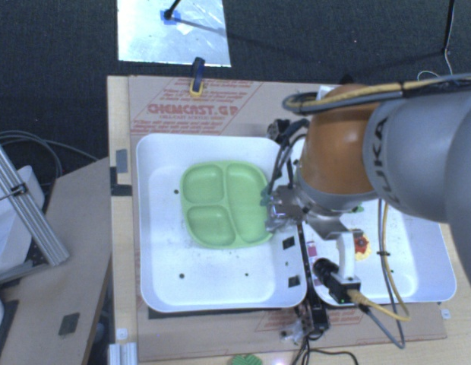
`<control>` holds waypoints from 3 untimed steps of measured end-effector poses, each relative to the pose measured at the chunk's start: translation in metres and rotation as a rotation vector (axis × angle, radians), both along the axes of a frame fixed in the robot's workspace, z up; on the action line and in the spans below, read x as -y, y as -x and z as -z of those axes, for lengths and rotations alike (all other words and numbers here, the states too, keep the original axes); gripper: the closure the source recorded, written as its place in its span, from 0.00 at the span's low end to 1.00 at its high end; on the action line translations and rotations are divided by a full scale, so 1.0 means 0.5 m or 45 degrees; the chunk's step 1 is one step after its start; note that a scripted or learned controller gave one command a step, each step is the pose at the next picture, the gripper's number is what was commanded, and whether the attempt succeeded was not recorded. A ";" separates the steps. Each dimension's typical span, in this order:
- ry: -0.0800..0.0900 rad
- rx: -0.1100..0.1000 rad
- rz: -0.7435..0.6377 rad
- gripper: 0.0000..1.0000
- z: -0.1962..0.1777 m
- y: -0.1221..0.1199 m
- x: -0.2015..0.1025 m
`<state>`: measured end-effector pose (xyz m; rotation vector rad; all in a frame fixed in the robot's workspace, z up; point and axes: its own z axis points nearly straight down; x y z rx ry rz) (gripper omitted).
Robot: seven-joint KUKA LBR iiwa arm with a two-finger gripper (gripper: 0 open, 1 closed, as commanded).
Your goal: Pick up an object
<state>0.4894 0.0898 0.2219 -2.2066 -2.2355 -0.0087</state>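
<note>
A light green divided plate (223,203) with three compartments lies flat in the left white bin (163,280). The grey arm with its orange band (338,154) reaches in from the right. Its gripper (275,210) sits low at the plate's right edge, near the wall between the two bins. The wrist hides most of the gripper. A small orange and yellow object (361,244) lies in the right bin (429,268), partly behind the arm.
Cables and a black connector (332,278) hang from the arm over the right bin's front. A brown board (194,105) lies behind the bins, and a shiny sheet (173,21) beyond it. Metal framing (26,211) stands at the left.
</note>
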 end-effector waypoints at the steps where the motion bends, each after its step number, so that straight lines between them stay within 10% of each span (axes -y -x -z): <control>1: 0.007 -0.007 0.023 1.00 0.075 0.006 0.157; 2: 0.005 -0.003 0.015 0.00 0.072 0.005 0.149; 3: -0.008 0.020 -0.008 0.00 -0.291 0.004 -0.123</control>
